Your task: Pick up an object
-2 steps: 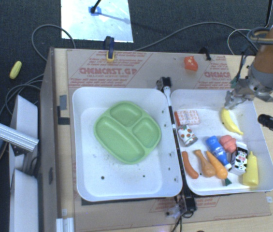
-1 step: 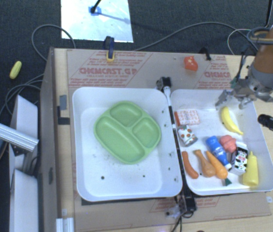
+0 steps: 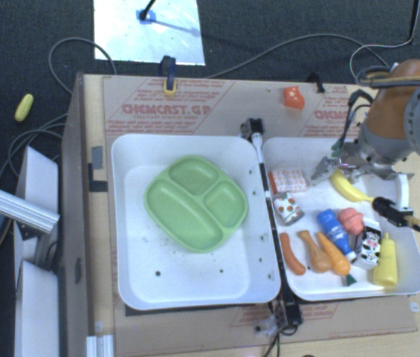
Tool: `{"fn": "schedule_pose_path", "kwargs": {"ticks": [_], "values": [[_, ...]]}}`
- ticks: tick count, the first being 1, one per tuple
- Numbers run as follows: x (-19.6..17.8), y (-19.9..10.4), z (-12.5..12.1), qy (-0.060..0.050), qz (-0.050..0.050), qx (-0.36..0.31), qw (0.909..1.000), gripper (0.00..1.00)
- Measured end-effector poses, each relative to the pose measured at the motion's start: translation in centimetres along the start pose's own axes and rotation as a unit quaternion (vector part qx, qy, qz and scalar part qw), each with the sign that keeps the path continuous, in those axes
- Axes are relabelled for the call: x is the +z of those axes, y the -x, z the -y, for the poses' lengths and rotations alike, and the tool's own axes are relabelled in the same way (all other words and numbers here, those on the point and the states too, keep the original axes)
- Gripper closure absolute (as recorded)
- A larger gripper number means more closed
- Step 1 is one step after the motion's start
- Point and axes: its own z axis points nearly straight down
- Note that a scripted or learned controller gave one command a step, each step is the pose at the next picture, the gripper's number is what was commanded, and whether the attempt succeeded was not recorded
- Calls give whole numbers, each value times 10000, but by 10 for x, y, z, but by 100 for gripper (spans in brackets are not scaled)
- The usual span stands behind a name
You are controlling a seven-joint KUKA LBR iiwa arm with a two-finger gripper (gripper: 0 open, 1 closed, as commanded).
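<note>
My gripper [image 3: 334,166] hangs over the back of the right bin [image 3: 299,153], just above the upper end of a yellow banana [image 3: 348,188]. Nothing shows held in it. Left of it lies a pink-and-white box [image 3: 289,178], with a small spotted cup [image 3: 288,208] in front of that. Toward the bin's front lie an orange sausage [image 3: 293,253], a tan drumstick [image 3: 311,248], a carrot [image 3: 334,256], a blue bottle [image 3: 334,228], a pink lump [image 3: 351,219], a black-and-white carton [image 3: 371,245] and a yellow bottle [image 3: 386,262].
The left bin [image 3: 139,274] holds a green divided plate [image 3: 195,201]. An orange toy [image 3: 293,97] sits on the cardboard behind the bins. The grey arm [image 3: 392,125] and a black part [image 3: 389,211] crowd the right bin's far right side. Cables trail behind the bench.
</note>
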Motion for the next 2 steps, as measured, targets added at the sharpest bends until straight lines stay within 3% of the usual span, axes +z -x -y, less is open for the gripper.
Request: {"fn": "schedule_pose_path", "kwargs": {"ticks": [1,2], "values": [[-12,1,-1,23,7,-10,10000,100],[-79,-66,-16,26,1,-8,10000,100]]}}
